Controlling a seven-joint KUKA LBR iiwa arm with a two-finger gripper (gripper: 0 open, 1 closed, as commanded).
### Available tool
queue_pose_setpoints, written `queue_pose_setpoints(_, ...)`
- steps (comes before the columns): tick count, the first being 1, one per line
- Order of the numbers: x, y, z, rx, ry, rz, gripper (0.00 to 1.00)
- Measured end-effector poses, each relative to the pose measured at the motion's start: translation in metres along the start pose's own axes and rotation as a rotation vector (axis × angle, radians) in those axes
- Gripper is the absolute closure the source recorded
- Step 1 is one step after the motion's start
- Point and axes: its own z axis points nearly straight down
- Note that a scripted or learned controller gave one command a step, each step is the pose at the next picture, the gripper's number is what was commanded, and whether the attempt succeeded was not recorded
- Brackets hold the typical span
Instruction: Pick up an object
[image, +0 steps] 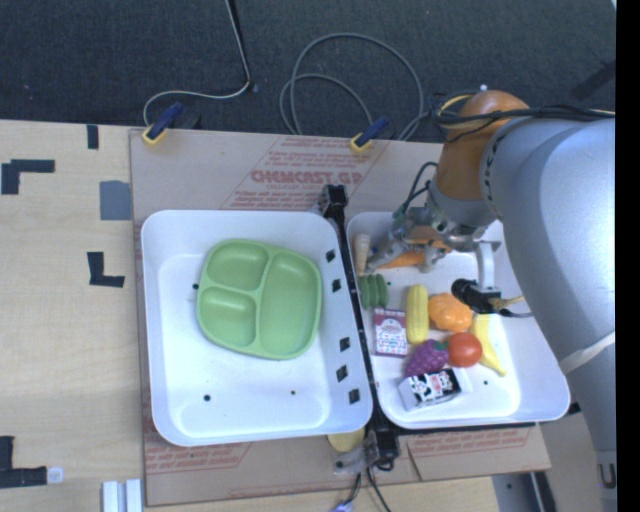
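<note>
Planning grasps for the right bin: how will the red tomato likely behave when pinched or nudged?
The tomato looks round and glossy, so it may slip or roll. It sits among the grapes, orange and banana, so a nudge would probably shift them too.

A smooth, glossy plastic sheen is being shown by both white bins (160, 330), and the green divided plate (260, 298) is looking like matt moulded plastic. Under them, printed brown cardboard (270, 175) is being seen as dull and papery, lying on the pale, wood-grained counter (60, 330). The arm's grey casing (560, 250) is appearing smooth and satin, its orange band (470, 160) glossy.
</note>
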Motion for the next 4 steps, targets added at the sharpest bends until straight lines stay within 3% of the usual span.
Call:
queue_pose_setpoints(1, -0.0075, 0.001, 0.0011, 0.003, 0.02, -0.005, 0.0)
queue_pose_setpoints(4, -0.0049, 0.0007, 0.0006, 0.001, 0.01, -0.002, 0.0)
